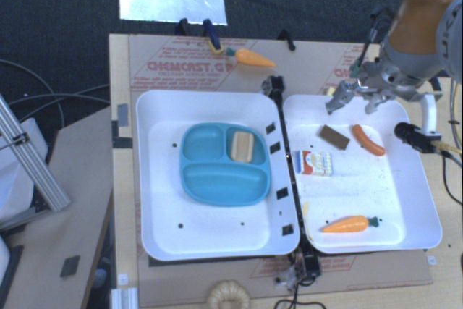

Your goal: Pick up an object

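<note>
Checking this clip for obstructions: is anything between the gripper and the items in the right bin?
Nothing visible. The gripper hangs open above the right bin's far edge; the brown block and sausage lie uncovered just below it, apart from each other.

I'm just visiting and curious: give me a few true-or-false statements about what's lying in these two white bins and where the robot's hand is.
1. The blue divided plastic plate lies in the left white bin. True.
2. A tan bread-like slice rests in a plate compartment. True.
3. The small brown block lies on the blue plate. False; it lies in the right white bin.
4. Both orange toy carrots lie inside bins. False; one carrot is in the right bin, the other on the board behind.
5. The gripper holds the orange sausage-shaped toy. False; the toy lies on the bin floor, the open fingers hold nothing.
</note>
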You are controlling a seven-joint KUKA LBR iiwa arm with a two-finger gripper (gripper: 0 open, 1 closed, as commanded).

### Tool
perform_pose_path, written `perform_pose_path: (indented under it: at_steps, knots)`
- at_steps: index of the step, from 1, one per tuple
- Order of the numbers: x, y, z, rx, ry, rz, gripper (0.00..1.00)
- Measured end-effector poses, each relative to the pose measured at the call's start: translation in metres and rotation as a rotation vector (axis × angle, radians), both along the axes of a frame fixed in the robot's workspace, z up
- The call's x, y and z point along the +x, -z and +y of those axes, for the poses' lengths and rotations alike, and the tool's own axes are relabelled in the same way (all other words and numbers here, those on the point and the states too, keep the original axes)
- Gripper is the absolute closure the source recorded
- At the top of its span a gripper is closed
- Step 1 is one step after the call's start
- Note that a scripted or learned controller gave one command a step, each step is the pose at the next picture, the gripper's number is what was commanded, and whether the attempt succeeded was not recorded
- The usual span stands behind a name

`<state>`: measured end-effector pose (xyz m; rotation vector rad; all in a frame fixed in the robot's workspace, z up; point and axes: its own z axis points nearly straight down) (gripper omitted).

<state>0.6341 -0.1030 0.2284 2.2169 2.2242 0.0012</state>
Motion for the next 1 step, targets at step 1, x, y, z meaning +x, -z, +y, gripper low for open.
perform_pose_path:
  at_steps: [1]
  knots:
    - [-0.0076,0.0487,0.0063,0.001,0.002,0.003,0.00]
